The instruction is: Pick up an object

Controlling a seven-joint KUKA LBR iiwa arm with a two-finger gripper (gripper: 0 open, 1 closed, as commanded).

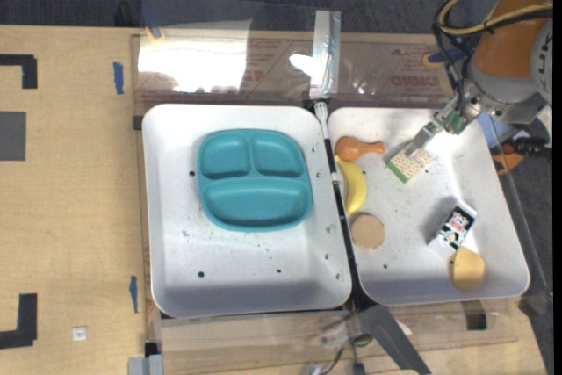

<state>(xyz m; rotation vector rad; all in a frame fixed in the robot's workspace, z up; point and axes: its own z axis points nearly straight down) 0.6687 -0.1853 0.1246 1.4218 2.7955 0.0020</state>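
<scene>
Noted nearest: yellow block (468, 268) at right bin's (413, 281) five o'clock. Gripper (428, 136) at one o'clock, possibly pinching green-edged sponge (409, 162); opening indistinct. Risk: marginal edge hold, sponge dropping on lift.

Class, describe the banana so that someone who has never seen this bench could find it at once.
Look in the right bin, along its left wall beside the divider between the two bins. The banana lies there, below an orange drumstick-shaped toy and above a round tan disc. It is the only curved yellow thing there.
</scene>
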